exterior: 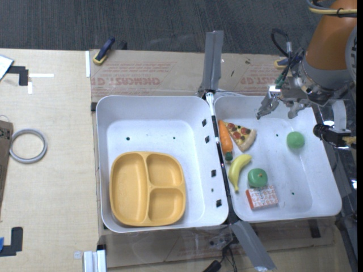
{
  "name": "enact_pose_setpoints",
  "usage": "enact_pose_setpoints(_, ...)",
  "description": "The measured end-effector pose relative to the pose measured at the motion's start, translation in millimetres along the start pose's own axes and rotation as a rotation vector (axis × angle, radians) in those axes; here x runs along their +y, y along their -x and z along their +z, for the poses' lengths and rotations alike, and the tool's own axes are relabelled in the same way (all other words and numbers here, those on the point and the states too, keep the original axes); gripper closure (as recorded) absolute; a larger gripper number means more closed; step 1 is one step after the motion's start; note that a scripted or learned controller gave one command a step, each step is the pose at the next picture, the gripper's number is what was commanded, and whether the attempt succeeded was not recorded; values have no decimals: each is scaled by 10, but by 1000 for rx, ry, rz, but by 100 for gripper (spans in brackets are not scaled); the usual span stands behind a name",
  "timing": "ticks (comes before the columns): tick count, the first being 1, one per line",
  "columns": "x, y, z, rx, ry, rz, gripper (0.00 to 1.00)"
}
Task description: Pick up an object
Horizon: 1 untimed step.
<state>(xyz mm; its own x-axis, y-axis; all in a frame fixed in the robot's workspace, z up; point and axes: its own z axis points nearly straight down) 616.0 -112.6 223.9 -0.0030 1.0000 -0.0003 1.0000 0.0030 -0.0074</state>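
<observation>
The right bin holds several toy foods: a carrot and a pizza slice at its left, a yellow banana, a green apple, a small red-and-white box, and a green ball at the right. My gripper hangs over the far edge of this bin, above and between the pizza slice and the green ball. Its two fingers stand apart, open, with nothing between them.
The left bin holds a yellow divided plate. A grey divider post rises between the bins at the back. On the bench to the left lie a roll of tape and a blue-and-yellow tool.
</observation>
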Motion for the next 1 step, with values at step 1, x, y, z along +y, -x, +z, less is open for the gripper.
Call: enact_pose_setpoints(1,-410,-135,1019,1,0,-97,0)
